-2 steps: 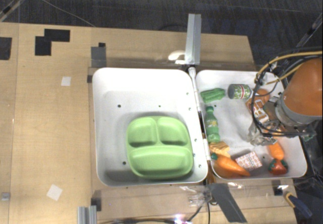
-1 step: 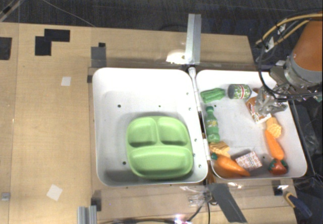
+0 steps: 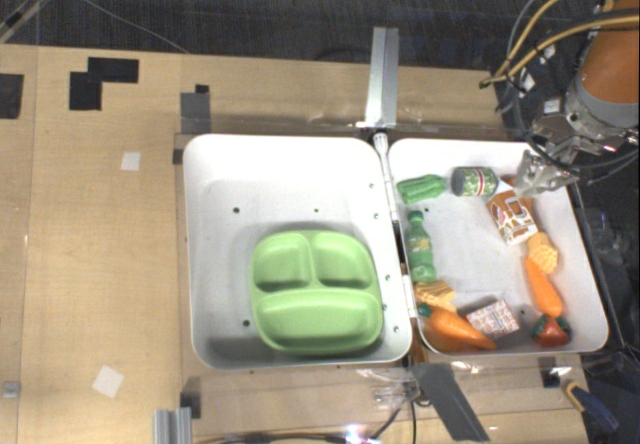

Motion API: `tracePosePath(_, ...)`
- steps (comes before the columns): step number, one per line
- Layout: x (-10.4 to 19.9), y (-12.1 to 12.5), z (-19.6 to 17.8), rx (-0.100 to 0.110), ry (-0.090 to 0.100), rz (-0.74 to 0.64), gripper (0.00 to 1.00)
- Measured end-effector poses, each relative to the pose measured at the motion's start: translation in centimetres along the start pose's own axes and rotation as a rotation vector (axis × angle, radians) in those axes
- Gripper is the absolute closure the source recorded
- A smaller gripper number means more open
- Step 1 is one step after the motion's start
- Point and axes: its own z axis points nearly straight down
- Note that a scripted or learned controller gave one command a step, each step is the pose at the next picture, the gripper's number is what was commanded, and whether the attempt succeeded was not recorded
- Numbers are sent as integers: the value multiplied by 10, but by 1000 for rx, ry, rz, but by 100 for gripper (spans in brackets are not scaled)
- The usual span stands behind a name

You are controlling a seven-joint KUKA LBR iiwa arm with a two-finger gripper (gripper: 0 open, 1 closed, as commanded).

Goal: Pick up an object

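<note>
A robot arm is reaching in from the right, and its gripper is hanging over the far right corner of the right bin. Nothing is showing between it and the bin contents, and whether it is open or closed cannot be told.

Nearest it, a small orange-and-white carton is lying flat just below and to the left. It is probably light and stiff-walled but crushable, so a gentle pinch across its narrow sides looks best. A can is lying on its side beside it; likely hard, smooth and prone to rolling. Further left, a green pepper and a green bottle are lying along the bin's left wall.

Toward the near edge, two carrots, a small packet and a red piece are crowding together, leaving little finger room.

In the left bin, a green divided tray is sitting alone; broad and awkward to grip.
</note>
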Motion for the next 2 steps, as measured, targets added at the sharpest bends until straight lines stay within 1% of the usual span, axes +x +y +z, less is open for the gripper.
tracePosePath(1,1,2,-51,3,1,-396,100)
tracePosePath(2,-5,-5,-57,-1,0,-674,100)
